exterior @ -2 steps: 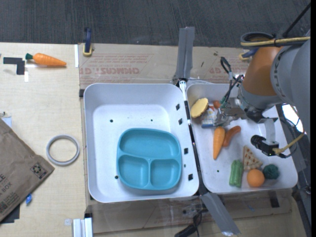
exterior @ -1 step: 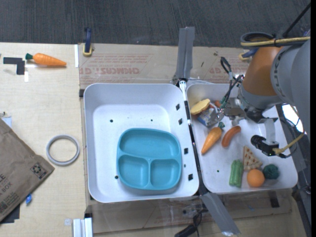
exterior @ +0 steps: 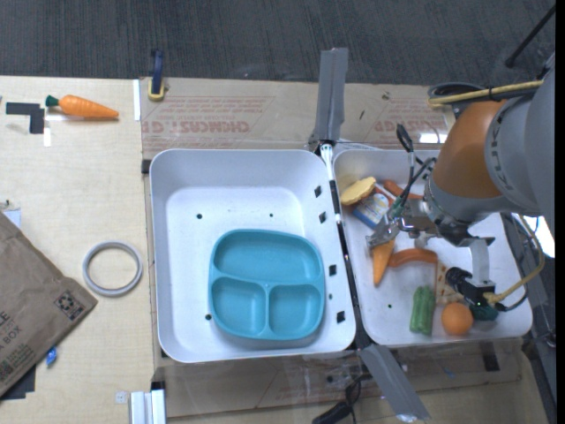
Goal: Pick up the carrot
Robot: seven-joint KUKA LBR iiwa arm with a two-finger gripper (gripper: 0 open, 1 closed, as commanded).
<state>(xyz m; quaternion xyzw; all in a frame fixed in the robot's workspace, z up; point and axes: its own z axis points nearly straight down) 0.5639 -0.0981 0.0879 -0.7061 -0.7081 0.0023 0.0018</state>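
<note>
Two shallow white plastic bins: left bin (exterior: 177,237), right bin (exterior: 521,325); one turquoise three-compartment plastic tray (exterior: 265,283) in the left bin; two orange toy carrots, one in the right bin (exterior: 380,261), one on the bench at far left (exterior: 84,107); one green cylindrical piece (exterior: 422,310); one round orange fruit (exterior: 456,318); one curved orange piece (exterior: 413,257); one grey tape ring (exterior: 112,267).

Carrot (exterior: 381,261): orange, tapered, lying in the right bin near its left wall, approx. mid-bin. Pointed tip faces the near edge, fat end up by the gripper (exterior: 389,232), w/ the fingers right at its top; can't tell if they're actually clamped on it. Curved orange piece just to its right.
</note>
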